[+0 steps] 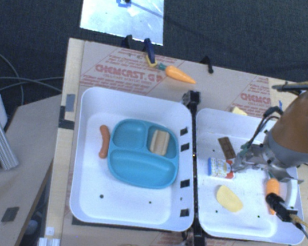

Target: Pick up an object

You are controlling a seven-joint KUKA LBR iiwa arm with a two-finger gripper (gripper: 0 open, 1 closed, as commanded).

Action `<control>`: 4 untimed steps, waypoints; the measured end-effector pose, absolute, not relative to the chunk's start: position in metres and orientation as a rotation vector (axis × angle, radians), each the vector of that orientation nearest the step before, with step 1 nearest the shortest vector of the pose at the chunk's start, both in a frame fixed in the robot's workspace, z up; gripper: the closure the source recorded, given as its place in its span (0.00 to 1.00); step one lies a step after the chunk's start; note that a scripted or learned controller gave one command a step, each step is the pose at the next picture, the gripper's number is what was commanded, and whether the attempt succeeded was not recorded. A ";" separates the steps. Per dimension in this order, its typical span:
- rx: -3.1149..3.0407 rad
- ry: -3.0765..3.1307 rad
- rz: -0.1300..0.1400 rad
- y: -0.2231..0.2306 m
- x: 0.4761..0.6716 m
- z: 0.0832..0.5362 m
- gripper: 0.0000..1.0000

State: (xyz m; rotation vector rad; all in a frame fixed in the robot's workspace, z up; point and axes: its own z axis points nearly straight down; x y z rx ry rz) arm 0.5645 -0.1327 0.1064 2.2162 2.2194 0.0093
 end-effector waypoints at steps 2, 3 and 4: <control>2.213 2.222 0.006 -0.134 0.561 0.202 1.00; 2.214 2.224 0.004 -0.134 0.563 0.226 1.00; 2.208 2.232 0.006 -0.080 0.587 0.227 1.00</control>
